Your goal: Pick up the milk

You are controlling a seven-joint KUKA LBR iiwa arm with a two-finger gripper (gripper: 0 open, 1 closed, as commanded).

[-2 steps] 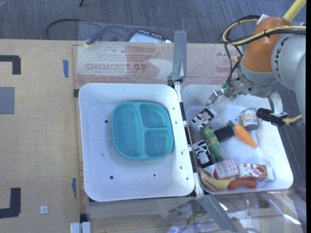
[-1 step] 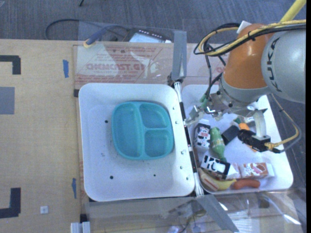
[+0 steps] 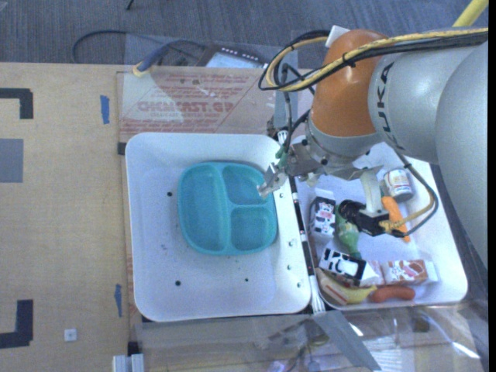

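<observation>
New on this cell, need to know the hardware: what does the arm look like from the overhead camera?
A bulky grey arm with an orange band above the wrist. Yellow and black cables run along its top, and dark lettering marks the grey link beside the orange.

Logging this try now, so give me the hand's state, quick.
Hand: over the blue tray's right edge in the left bin; open or closed cannot be told.

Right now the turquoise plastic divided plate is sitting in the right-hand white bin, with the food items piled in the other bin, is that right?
Not quite. The camera view shows the turquoise plastic divided plate in the left white bin, not the right one. The food items, such as the black-and-white milk carton, are piled in the right white bin.
</observation>
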